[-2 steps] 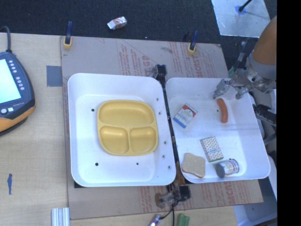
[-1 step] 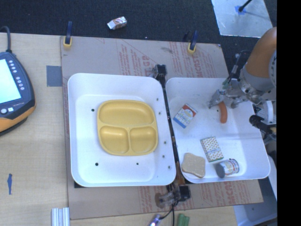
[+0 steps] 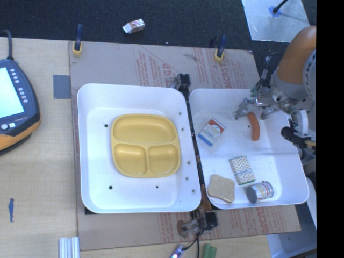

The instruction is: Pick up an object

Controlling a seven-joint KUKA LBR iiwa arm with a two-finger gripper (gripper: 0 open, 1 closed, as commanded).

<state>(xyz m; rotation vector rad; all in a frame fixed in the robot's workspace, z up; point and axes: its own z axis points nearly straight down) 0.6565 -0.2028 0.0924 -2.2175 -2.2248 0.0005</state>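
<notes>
Nearest you, low in the right bin (image 3: 301, 190), lie the can (image 3: 261, 191) and bread slice (image 3: 221, 188). Your likeliest target, the sausage (image 3: 254, 127), lies upper right, just beside the gripper (image 3: 250, 109), whose jaws stand wide, holding nothing. Centre them across it before you close.

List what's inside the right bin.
Right bin holds a sausage, a small carton, a patterned packet, a bread slice and a can on its side. The arm covers the bin's upper right corner.
</notes>
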